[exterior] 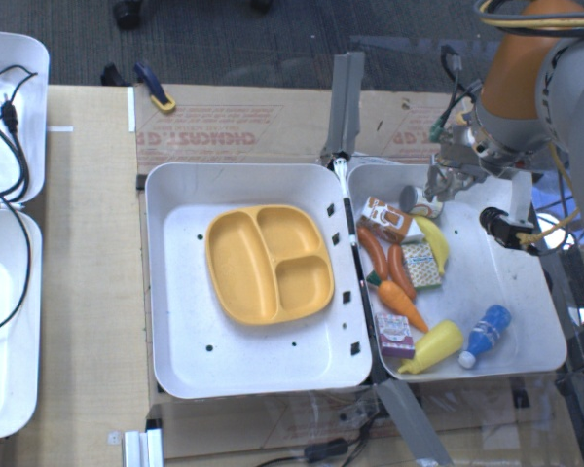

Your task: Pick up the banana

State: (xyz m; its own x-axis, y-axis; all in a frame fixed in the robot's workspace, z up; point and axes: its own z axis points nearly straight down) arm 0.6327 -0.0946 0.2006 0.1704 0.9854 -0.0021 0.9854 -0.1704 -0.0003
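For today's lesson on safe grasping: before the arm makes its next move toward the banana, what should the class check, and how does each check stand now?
1. Banana in plain sight in the right bin: ok.
2. Gripper near the banana: ok, it hangs just above the banana's upper end.
3. Banana held: not ok, nothing shows between the fingers.
4. Room around the banana: not ok, a small packet lies against it and sausages lie close by.
5. Finger opening: cannot tell.

The grey arm point(550, 86) reaches in from the right, its gripper point(438, 191) pointing downward.
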